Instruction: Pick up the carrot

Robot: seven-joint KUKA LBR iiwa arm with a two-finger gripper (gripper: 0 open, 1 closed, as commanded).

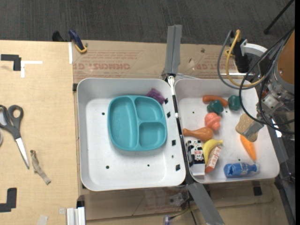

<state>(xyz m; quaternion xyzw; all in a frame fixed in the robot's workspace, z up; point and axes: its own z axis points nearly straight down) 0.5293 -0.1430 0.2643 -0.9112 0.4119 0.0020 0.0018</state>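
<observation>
Carrot [248,146] lies slanted, tip toward the bin's near-right corner

Carrot [248,146] in right bin [269,172] (beside the arm [281,93]); teal plate [138,123] left.

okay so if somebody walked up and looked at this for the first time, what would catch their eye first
Probably the big teal divided plate, sitting alone in the left bin. Next, the colourful clutter of toy food in the right bin, with the orange carrot near its right wall. The gripper hangs just above the carrot's upper end.
</observation>
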